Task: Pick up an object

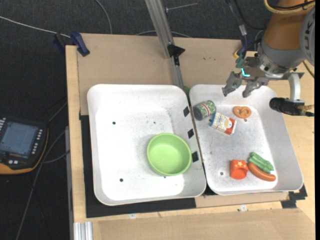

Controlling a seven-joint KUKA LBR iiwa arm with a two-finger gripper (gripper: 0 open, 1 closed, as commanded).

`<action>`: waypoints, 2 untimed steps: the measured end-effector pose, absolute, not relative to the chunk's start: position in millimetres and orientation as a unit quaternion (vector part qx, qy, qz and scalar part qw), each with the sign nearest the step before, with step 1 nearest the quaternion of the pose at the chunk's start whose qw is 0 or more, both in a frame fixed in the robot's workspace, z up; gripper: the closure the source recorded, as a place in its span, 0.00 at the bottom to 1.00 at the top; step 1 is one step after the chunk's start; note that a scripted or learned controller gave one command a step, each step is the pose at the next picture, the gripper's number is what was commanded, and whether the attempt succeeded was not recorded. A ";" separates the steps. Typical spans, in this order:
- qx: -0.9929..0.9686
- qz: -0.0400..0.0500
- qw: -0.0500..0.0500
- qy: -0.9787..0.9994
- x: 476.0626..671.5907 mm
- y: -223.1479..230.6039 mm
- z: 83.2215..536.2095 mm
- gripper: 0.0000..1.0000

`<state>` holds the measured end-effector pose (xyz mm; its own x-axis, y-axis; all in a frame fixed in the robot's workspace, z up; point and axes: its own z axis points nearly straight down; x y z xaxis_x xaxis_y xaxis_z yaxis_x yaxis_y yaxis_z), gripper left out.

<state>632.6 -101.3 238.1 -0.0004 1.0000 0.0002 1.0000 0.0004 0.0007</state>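
My gripper hangs open over the far edge of the right bin, with nothing between its fingers. Just below it lies an orange pretzel. Left of that, a small green can rests on its side near the bin's left wall, and a white carton with a red end lies next to it. At the near right corner sit a red-orange pepper, a green pod and a sausage, close together.
The left bin holds a light green bowl near its right side. A metal post rises between the bins at the back. A teach pendant lies off the bench at far left.
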 end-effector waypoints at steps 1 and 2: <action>0.707 0.000 0.000 0.707 632.6 -101.3 238.0 0.00; 0.707 -0.001 -0.001 0.707 634.6 -110.8 188.2 0.00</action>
